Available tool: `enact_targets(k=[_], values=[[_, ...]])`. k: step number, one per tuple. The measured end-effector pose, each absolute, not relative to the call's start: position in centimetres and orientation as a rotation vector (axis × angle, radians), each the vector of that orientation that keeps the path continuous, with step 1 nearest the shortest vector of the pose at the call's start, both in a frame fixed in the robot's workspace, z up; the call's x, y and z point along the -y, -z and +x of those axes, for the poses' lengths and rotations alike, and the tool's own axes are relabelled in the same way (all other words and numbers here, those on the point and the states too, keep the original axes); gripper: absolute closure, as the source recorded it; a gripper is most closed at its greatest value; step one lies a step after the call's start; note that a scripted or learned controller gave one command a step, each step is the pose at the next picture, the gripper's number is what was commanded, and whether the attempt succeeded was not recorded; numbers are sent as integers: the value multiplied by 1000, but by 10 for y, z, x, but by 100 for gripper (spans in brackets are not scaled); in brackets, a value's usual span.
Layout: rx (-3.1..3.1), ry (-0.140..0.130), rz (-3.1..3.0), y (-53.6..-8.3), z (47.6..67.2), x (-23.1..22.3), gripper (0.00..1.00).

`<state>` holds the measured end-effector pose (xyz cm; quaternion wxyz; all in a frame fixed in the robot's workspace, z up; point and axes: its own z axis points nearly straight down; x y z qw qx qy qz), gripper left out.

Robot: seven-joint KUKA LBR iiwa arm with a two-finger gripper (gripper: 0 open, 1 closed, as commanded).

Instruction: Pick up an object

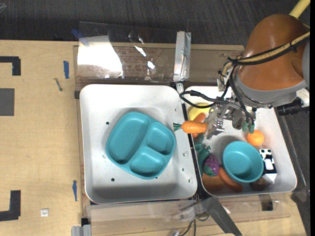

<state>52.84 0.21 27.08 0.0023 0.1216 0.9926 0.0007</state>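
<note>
My gripper (pixel 220 124) hangs low over the upper left part of the right bin (pixel 288 173), under the arm's orange wrist. An orange toy carrot (pixel 194 127) with a green top lies across the divider between the two bins, just left of the gripper, its right end at the gripper's tip. I cannot tell whether they touch. A yellow piece (pixel 198 114) sits behind the carrot. A teal bowl (pixel 242 161) stands in the right bin, below the gripper. Beside it are a small orange fruit (pixel 255 138), purple grapes (pixel 212 165) and a black and white item (pixel 267 160).
The left bin (pixel 93 107) holds a teal divided plate (pixel 141 144). A brown-orange piece (pixel 222 180) lies at the right bin's front edge, partly under the bowl. A clear plastic sheet (pixel 128 58) and a metal bar (pixel 182 55) stand behind the bins. The arm's cables hang above the right bin.
</note>
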Motion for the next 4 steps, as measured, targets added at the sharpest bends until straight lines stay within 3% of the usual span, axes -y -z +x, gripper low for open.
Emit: enact_targets(k=[1,2,3,4], values=[[-3085,-2,547,-299,620,12,100],[-3122,-1,343,-253,639,16,100],[-3122,-1,295,-243,650,21,100],[-3135,-2,69,-267,588,16,100]])
